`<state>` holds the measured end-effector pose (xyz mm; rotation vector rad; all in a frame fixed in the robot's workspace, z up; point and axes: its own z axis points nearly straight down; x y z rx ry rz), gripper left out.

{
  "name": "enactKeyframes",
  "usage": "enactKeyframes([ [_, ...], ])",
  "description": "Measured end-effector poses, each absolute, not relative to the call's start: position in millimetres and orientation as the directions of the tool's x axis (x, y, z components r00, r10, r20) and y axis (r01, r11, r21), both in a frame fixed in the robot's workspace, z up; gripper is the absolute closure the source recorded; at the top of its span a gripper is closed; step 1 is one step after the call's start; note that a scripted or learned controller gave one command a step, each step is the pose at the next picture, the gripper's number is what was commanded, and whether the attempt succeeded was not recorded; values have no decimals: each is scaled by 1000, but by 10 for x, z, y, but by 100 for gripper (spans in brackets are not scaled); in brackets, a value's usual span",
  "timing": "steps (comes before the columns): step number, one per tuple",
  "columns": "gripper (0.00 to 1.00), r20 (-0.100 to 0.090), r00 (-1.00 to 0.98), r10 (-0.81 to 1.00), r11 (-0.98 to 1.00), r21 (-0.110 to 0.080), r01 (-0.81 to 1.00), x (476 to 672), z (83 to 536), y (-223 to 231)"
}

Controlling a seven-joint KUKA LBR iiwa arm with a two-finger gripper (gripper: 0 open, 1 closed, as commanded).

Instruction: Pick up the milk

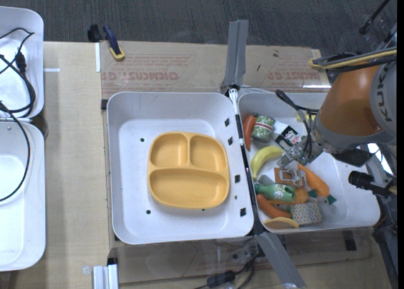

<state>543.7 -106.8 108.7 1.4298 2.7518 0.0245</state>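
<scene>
Camera view: gripper (294, 163) low in cluttered right bin (353, 215), finger state unclear; risks grabbing banana (265, 157), not milk.

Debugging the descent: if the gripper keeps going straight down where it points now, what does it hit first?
Likely the clutter under the gripper in the right bin: the banana or the green bottle. Depth is unclear from this slant.

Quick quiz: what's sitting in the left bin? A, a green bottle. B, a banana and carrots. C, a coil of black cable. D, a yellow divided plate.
D: the yellow divided plate lies alone in the left bin, while the banana and green bottle are in the right bin.
</scene>
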Motion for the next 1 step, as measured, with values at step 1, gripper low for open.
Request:
enactKeyframes([
  [1,100,-30,-571,820,572,35,820,5446,1180,-1075],
])
